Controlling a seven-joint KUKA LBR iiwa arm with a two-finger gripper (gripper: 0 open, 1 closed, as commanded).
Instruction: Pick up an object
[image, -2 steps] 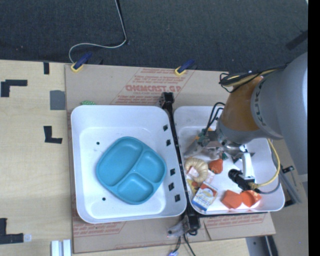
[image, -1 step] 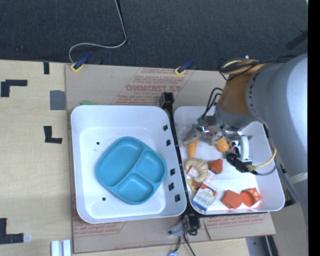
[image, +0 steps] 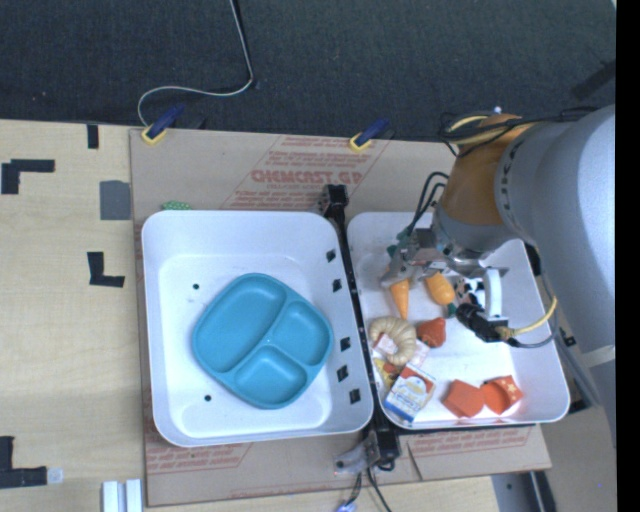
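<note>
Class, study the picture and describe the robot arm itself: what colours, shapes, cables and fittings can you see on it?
The arm is a thick, rounded grey tube with a glossy orange band above the wrist. Black and yellow cables loop around the wrist. The gripper end is a cluster of dark and silvery metal parts with a small white fitting beside it.

Red printed lettering is seen on the cardboard sheet (image: 290, 170) lying under the two white bins.

The lettering runs at a slant near the sheet's far edge, and the largest line seems to read "CHEMCAST GP", though it is blurred. Smaller lines around it cannot be read. Print on a small carton (image: 408, 392) in the right bin (image: 545, 370) is too small to be made out.
</note>
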